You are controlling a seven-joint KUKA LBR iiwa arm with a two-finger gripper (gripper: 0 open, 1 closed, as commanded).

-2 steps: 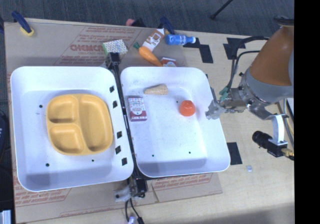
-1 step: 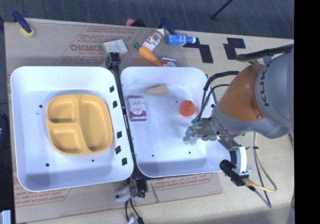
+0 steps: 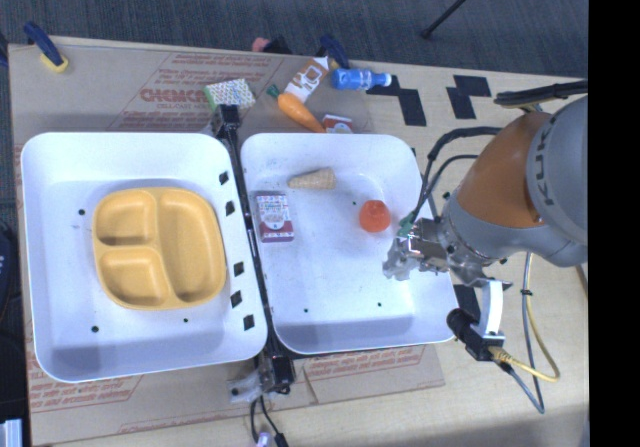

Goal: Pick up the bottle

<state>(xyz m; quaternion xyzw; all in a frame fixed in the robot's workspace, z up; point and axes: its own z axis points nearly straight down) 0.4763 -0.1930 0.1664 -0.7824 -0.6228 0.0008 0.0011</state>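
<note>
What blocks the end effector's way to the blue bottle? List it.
The end effector sits inside the right bin; the blue bottle lies outside, beyond the bin's far rim. That rim and the orange ball lie roughly between.

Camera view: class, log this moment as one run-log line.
task: pick up bottle | gripper: over right bin, right side | bottle: on bench behind bins, untouched | status: not yet picked

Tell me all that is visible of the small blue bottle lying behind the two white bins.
The small blue bottle looks like plastic, blue with a paler end pointing to the view's right. It lies on its side on the brown cardboard sheet, outside and behind the right white bin. An orange and white carton lies just to its left, perhaps touching it. The gripper is far away, inside that bin.
</note>
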